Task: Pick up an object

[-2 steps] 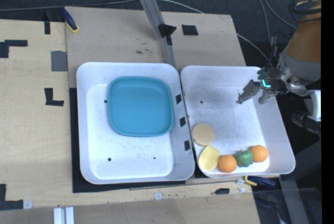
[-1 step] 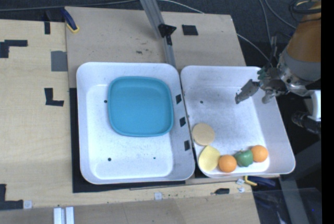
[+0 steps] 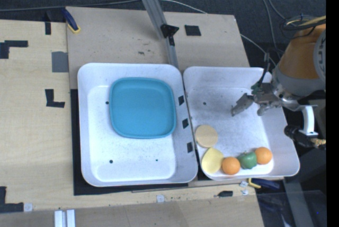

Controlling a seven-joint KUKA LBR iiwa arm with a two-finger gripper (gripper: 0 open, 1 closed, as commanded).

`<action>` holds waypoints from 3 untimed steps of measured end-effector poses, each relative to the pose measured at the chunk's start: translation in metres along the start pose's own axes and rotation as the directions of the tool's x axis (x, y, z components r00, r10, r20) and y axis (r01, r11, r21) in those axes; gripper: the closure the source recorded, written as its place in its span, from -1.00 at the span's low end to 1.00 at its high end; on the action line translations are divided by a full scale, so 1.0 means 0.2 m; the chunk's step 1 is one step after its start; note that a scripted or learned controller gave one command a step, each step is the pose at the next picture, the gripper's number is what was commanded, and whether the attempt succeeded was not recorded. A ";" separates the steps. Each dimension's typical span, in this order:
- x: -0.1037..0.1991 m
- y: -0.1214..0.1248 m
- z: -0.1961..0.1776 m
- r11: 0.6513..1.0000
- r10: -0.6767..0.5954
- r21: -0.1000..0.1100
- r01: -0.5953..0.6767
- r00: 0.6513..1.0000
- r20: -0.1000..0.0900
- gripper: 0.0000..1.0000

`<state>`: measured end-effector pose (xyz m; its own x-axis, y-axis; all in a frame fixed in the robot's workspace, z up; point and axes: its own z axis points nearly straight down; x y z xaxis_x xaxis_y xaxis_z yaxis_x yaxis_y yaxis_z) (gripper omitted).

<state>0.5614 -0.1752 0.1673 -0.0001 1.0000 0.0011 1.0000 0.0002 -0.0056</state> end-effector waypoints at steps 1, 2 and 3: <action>0.01 -0.03 0.31 1.000 0.000 0.001 0.000 1.000 0.000 -1.00; 0.01 -0.03 0.39 1.000 -0.001 -0.006 0.001 1.000 0.002 -1.00; 0.00 -0.03 0.33 1.000 0.000 -0.009 0.000 1.000 0.003 1.00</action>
<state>0.5551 -0.1748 0.1009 -0.0003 1.0000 -0.0024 1.0000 0.0003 0.0032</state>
